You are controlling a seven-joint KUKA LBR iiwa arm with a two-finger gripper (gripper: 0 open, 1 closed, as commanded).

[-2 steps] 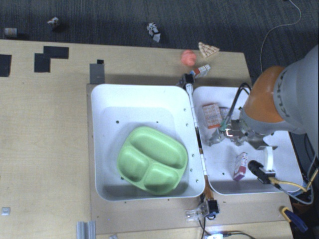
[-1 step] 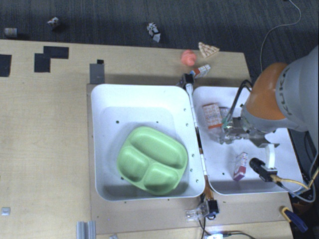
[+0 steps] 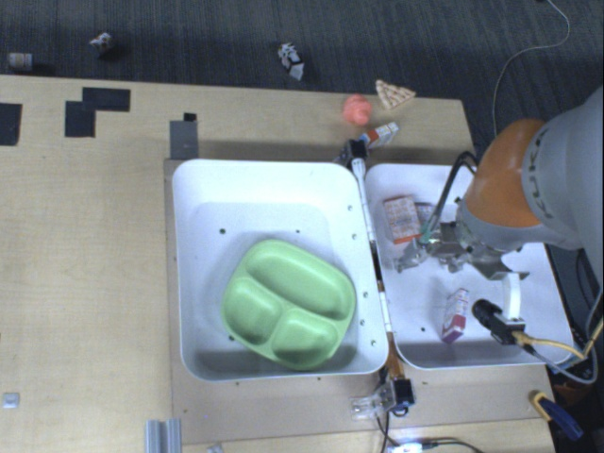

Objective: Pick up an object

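Observation:
My gripper [image 3: 427, 251] hangs low over the middle of the right bin [image 3: 528, 347], reaching in from the right. Just left of and beyond it lies a small white and red packet [image 3: 400, 217]; whether the gripper touches it I cannot tell. A small pink and white box [image 3: 455, 314] lies nearer the front of the same bin, below the gripper and apart from it. In the left bin [image 3: 198, 196] a green divided plate [image 3: 288, 302] rests tilted toward the front.
On the bench beyond the bins sit a pink ball [image 3: 357, 109], a tan wedge [image 3: 394, 93] and a small tube [image 3: 382, 135]. The ridge between the two bins [image 3: 370, 253] runs just left of the gripper.

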